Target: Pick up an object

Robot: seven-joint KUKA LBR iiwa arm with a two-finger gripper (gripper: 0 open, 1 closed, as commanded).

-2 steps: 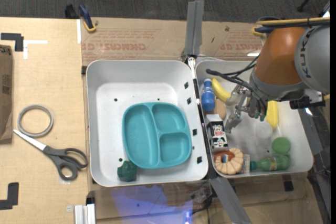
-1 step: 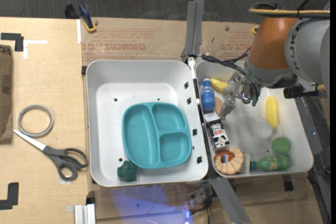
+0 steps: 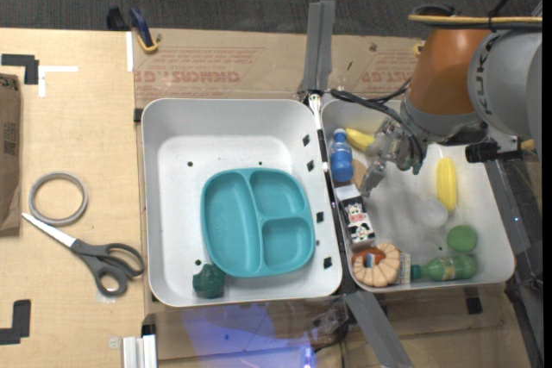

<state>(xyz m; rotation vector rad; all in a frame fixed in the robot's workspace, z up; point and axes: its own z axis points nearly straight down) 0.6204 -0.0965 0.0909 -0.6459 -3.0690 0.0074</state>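
Seen from above at a slant, two white bins are sitting side by side on the table (image 3: 78,82). The left bin (image 3: 172,134) is holding a teal divided plate (image 3: 257,221) near its middle, and a small dark green lump (image 3: 208,281) is lying at the plate's lower left corner, close to the bin's near wall.

The arm (image 3: 483,73) is reaching in from the right, its orange band above the wrist, and the gripper (image 3: 379,168) is being held low over the upper left part of the right bin (image 3: 496,211). Whether the jaws are open or closed cannot be told — they are small and blurred against the bin floor, and nothing is seen between them.

Just left of the gripper, a blue bottle (image 3: 341,158) is lying along the bin's left wall, and a yellow piece (image 3: 360,137) is lying just above it. Below the bottle, a small printed carton (image 3: 356,220) is resting against the same wall. At the near edge, a round orange-and-white item (image 3: 378,265) is lying beside a green bottle (image 3: 444,269), with a green ball (image 3: 462,238) just above the bottle. A yellow banana-like object (image 3: 446,183) is lying to the right of the gripper, apart from it.

On the table left of the bins, scissors (image 3: 90,254) and a tape ring (image 3: 58,197) are lying near each other — not touching.
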